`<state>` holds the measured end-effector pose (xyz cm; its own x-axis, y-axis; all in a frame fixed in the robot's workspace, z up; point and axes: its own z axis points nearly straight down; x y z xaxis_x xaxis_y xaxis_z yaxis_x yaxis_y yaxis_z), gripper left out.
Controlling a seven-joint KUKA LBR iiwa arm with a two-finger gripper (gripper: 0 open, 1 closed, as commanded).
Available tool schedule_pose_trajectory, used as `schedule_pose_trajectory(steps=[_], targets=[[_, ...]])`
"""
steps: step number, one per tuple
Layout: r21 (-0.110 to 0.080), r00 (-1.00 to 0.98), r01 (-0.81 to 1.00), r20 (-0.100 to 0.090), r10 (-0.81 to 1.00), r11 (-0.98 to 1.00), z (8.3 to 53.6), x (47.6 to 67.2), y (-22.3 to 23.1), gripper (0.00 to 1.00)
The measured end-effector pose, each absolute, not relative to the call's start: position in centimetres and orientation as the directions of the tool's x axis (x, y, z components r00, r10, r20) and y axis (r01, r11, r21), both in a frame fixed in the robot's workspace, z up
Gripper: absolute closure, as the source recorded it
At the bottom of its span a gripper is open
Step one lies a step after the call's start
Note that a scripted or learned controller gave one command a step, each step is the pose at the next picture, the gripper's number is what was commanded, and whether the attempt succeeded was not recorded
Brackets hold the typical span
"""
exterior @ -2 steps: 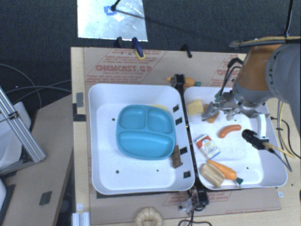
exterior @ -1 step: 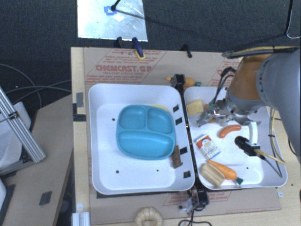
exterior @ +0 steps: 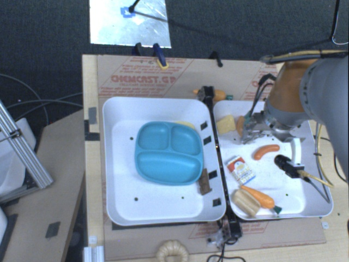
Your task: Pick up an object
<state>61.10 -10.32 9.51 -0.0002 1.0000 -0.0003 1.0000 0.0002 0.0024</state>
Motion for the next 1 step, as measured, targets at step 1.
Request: schedule_pose_trajectory(steps=[1], targets=[[0.006, -0.003, 1.000, -0.001, 1.000, 0.003, 15.87, 60.92, -10.21, 1.00]])
